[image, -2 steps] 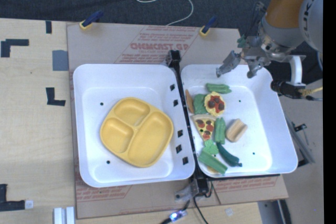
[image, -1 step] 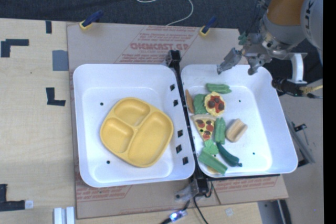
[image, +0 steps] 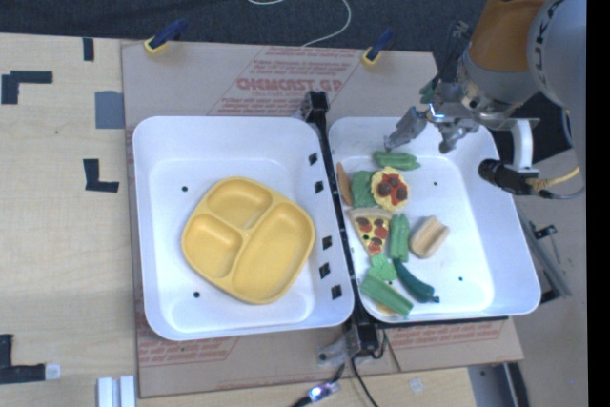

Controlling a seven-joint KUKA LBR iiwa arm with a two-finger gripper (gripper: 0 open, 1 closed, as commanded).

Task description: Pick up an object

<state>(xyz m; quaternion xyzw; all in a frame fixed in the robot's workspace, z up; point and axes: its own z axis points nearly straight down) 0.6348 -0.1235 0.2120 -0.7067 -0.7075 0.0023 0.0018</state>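
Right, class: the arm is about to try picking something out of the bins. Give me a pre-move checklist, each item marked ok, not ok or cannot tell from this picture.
1. Gripper carries nothing: ok; its fingers are spread, with only bin floor between them.
2. Gripper is over the right bin, which holds the toys: ok, near its far edge.
3. A target is close: ok; the green bean lies just in front of the gripper.
4. Target stands apart from its neighbours: not ok; the round pizza touches or overlaps it.
5. Yellow divided plate is out of the path: ok, it lies in the left bin.
6. Gripper height above the floor: cannot tell.
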